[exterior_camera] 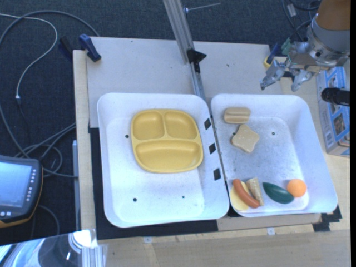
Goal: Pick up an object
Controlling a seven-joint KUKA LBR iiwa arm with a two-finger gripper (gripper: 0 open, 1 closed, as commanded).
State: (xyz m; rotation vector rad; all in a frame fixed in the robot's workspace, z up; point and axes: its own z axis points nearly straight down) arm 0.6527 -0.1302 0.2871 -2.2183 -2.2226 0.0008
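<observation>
Hovering w/ spread fingers: gripper (285, 78) beyond right bin (311, 121).

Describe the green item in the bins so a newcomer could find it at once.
Start at the right bin, the one nearer the arm, and go to its near edge, where a row of small toy foods lies. The green vegetable sits between a tan wedge and an orange ball. It is the only dark green piece, elongated and pointed.

Yellow tray (166, 140), white bins (161, 204) (speckled), orange ball (297, 187)
</observation>
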